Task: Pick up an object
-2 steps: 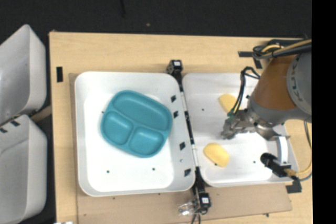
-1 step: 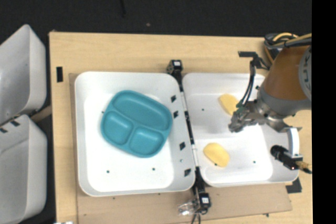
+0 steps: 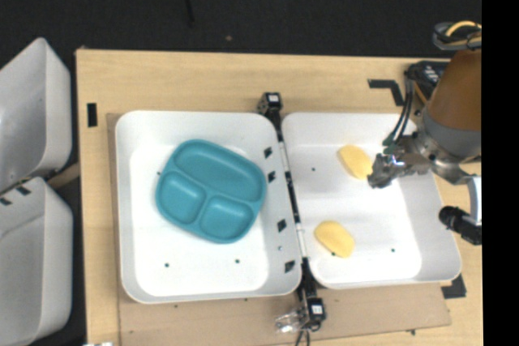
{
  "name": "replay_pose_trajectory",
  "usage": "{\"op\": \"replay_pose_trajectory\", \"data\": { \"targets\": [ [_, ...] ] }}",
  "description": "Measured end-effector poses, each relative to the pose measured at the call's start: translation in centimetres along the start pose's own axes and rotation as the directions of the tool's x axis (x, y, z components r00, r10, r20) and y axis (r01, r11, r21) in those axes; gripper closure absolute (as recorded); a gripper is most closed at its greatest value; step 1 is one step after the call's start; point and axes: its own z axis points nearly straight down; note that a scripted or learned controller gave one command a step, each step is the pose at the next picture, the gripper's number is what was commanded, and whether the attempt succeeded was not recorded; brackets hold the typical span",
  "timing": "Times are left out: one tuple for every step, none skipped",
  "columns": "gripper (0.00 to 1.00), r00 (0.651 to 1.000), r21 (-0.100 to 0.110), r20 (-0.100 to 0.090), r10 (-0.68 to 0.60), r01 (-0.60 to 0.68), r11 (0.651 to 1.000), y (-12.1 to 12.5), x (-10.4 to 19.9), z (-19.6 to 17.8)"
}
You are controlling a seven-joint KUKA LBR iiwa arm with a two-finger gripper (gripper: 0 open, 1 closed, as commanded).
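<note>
Bench of pale wood (image 3: 186, 81) spans most of the view and carries two shallow white plastic bins side by side, joined along a dark hinge line down the middle. In the left bin (image 3: 138, 255) lies a teal plastic tray with three compartments (image 3: 211, 190), tilted slightly and sitting near the bin's centre, well apart from every wall. The right bin (image 3: 405, 255) holds two small things: a yellow rounded lump (image 3: 353, 160) in the upper half and a second yellow rounded lump (image 3: 334, 238) lower down, nearer the hinge — the two lie well apart from each other. From the right comes the grey arm with its orange band (image 3: 458, 93), reaching over the right bin's upper edge. Its dark two-finger gripper (image 3: 381, 174) hangs just beside the upper yellow lump, on that lump's right side, close enough that they may be touching. Whether the tool is released or clenched cannot be told — its tip is small and dark here.
</note>
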Motion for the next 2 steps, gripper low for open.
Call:
{"op": "replay_pose_trajectory", "data": {
  "targets": [
    [1.0,1.0,0.004,-0.001,-0.001,0.001,1.0,0.1,-0.1,-1.9],
    [1.0,1.0,0.004,-0.002,-0.004,0.004,1.0,1.2,5.3,-2.6]
  ]
}}
